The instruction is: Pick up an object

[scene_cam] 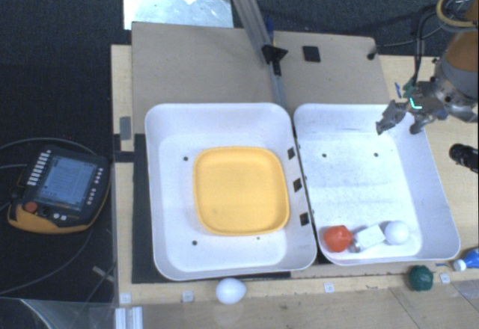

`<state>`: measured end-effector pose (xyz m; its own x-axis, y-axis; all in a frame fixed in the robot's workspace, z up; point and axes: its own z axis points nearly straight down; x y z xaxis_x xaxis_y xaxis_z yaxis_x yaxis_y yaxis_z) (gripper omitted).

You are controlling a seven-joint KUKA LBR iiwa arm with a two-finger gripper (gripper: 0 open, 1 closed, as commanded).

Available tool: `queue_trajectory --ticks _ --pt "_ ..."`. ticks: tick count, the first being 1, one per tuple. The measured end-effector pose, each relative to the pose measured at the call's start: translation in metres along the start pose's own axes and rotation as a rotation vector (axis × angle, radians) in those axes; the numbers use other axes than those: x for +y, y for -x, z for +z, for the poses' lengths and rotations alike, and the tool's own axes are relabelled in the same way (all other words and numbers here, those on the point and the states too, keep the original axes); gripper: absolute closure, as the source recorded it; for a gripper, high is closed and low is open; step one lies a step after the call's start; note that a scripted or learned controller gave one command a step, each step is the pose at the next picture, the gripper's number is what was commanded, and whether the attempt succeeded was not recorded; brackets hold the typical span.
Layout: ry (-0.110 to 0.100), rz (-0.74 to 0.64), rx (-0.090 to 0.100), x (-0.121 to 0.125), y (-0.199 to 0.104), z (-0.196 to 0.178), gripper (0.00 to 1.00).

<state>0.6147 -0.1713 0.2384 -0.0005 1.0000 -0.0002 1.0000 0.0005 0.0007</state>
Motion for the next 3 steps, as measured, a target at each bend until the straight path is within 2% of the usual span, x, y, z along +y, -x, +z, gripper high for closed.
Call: queue_trajectory --ticks 1,2,3 --pt "0.000 0.000 0.000 0.000 0.000 0.000 0.00" --pt "-0.003 0.001 0.001 -0.007 0.006 0.047 0.00" --pt "-0.005 0.000 0.001 -0.008 -0.002 0.106 0.00"
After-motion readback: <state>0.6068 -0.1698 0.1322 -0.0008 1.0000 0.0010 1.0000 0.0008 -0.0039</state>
